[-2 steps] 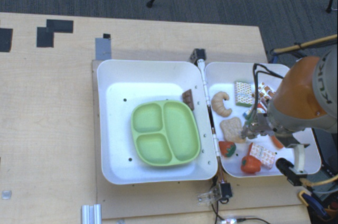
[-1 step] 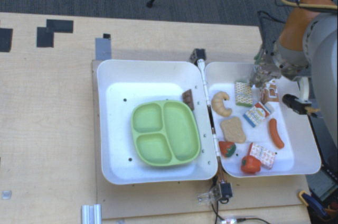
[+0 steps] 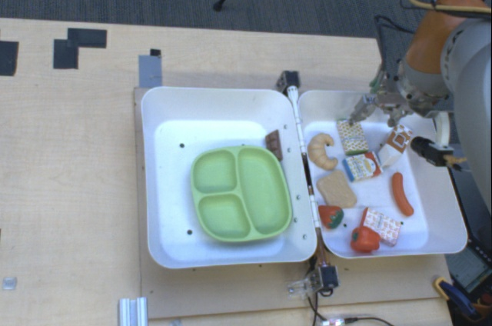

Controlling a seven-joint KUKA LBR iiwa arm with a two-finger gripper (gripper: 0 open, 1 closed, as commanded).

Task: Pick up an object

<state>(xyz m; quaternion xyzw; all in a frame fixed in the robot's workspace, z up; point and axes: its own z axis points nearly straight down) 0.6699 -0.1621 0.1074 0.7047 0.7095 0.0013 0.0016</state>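
Observation:
My gripper (image 3: 378,115) hangs over the far end of the right bin (image 3: 438,236), its two fingers spread apart with nothing between them. One fingertip (image 3: 359,114) is just above a green checked carton (image 3: 352,137); the other is close to a small brown-and-white bottle (image 3: 395,145). Further items lie in this bin: a croissant (image 3: 323,151), a blue-and-orange carton (image 3: 361,165), a toast slice (image 3: 337,190), a red sausage (image 3: 401,194), a strawberry (image 3: 331,216), a red pepper (image 3: 365,240) and a red checked packet (image 3: 383,224).
The left bin (image 3: 165,163) holds a green divided plate (image 3: 242,194) and a small brown piece (image 3: 273,140) by its right wall. The arm's grey body and orange band (image 3: 438,32) rise at the right. Bare wooden bench lies to the left.

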